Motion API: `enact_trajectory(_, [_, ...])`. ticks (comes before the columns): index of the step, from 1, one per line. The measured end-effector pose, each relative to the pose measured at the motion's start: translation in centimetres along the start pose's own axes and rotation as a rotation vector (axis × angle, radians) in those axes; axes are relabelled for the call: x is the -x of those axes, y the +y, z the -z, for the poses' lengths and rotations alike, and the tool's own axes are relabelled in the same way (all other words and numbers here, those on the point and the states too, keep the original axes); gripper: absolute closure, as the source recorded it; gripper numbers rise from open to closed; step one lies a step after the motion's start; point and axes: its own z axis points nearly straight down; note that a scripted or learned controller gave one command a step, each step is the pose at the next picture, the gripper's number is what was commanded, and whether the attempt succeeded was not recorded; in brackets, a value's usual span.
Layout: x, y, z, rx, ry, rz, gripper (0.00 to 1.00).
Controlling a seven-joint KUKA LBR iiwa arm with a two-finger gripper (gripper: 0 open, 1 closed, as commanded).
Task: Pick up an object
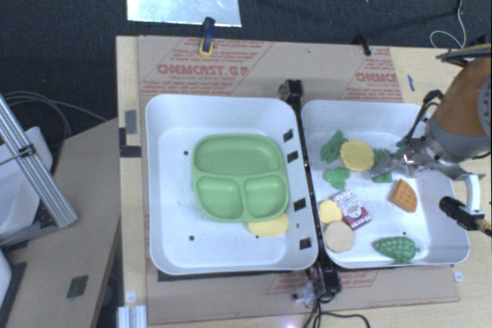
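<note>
Down in the right bin (361, 110), the gripper (387, 165) sits low beside the yellow disc (357, 155), just right of it. I cannot tell how it is set or if it has anything. That disc looks light, hard and smooth, so grab it by its edges. From the disc's right, the grey arm (453, 127) reaches in, bent down.

Single fixed camera above bench (231, 57), slanted downward, both bins (165, 165) framed; arm (461, 115) enters right.
</note>
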Motion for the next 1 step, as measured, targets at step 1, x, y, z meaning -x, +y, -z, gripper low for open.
enact_trajectory(1, [0.03, 0.11, 1.13, 0.003, 0.000, 0.001, 1.00])
